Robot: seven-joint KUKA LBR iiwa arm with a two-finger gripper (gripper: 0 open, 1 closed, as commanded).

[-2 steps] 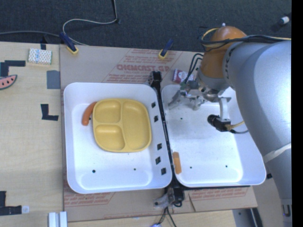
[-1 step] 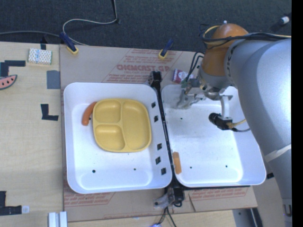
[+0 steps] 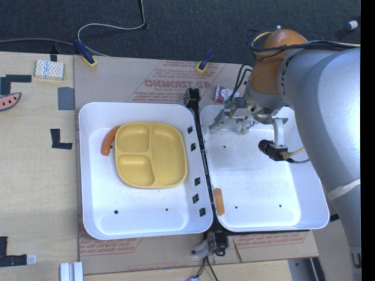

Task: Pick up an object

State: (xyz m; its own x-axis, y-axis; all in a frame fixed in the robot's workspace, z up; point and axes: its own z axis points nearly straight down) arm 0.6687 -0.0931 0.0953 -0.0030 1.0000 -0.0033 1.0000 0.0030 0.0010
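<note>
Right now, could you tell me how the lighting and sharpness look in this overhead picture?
Camera view: light is even and soft, with faint shadows along the rim of the left bin; the yellow divided plate carries a mild sheen; the arm looms large and slightly soft at the right; small items like the orange piece look grainy.

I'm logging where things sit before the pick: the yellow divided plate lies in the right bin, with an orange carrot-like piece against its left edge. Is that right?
Not quite. The camera view shows the yellow divided plate in the left bin, not the right bin. The rest holds: the orange carrot-like piece lies against the plate's left edge.
</note>
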